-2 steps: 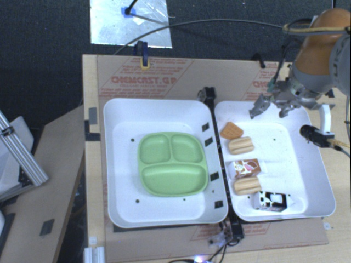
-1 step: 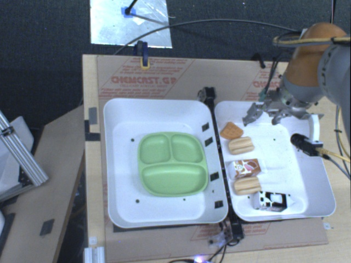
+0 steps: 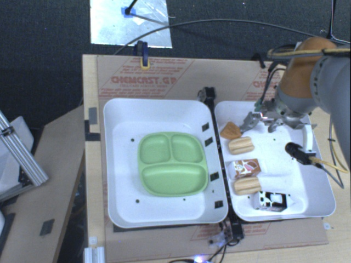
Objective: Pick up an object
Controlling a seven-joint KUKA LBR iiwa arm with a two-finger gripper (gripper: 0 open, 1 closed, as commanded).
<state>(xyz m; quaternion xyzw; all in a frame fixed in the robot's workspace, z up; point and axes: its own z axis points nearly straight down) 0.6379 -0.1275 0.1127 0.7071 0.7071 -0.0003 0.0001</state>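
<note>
Right of the bread rolls, bare bin floor.

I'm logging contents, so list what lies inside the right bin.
Inside the right bin: a tan wedge, a roll, a brown packet, a second roll and a black-and-white item. The tool hangs over its far end; the bin floor beneath the arm is covered.

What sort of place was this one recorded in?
Probably a robotics lab bench: a sheet printed CHEMCAST carries a left bin with a green divided plate and a right bin with small food-like pieces, and the gripper hangs over that bin.
</note>
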